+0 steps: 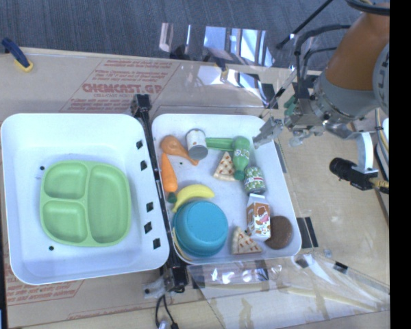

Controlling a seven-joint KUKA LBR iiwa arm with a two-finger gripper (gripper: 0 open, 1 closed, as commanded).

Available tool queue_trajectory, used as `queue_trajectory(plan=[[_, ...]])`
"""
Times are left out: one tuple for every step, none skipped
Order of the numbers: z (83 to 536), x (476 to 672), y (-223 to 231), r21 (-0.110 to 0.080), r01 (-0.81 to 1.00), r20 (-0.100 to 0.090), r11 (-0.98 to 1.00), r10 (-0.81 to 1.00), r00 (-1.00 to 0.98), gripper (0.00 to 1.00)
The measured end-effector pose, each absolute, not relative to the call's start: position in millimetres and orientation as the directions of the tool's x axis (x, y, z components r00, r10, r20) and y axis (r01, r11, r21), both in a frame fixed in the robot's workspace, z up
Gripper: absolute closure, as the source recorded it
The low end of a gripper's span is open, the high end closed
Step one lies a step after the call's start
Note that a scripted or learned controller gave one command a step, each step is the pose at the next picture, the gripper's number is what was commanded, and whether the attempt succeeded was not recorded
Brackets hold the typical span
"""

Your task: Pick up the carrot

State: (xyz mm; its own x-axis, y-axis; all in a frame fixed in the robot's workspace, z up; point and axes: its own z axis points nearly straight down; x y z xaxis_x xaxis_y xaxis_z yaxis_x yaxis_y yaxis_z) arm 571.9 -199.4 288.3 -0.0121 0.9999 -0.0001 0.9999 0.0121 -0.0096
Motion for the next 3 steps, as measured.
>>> queue_trajectory(plan=[[152.5,612.8,-157.2,-0.020,0.996,0.002,0.083,0.997,-0.083,0.00],[91.9,606.5,-100.2,-0.007,0.996,-0.006,0.084,0.996,-0.084,0.00],[92.7,586.1,-97.2,-0.007,0.999,-0.004,-0.035,0.999,0.035,0.00]])
